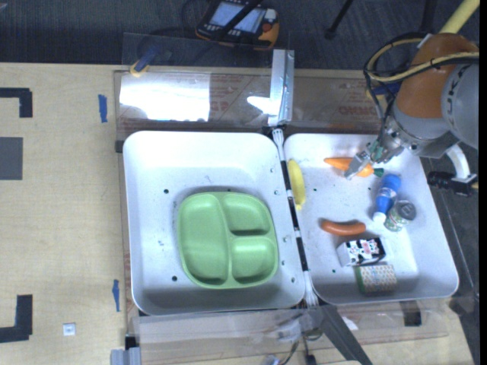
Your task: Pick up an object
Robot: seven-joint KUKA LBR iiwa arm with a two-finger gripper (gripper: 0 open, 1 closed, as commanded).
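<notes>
Two white bins (137,154) share the bench; the gripper (358,166) hangs over an orange carrot (338,162), seemingly to grab it.

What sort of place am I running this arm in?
Most likely a robotics lab bin-picking bench: two white bins on a wooden benchtop, toy food like a carrot and sausage, and a teach pendant on the floor behind.

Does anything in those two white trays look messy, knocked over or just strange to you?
Mostly tidy. One oddity: the yellow banana lies on the ridge where the left bin and right bin meet, rather than flat inside either. The blue-capped bottle lies on its side. Nothing looks spilled or broken.
</notes>
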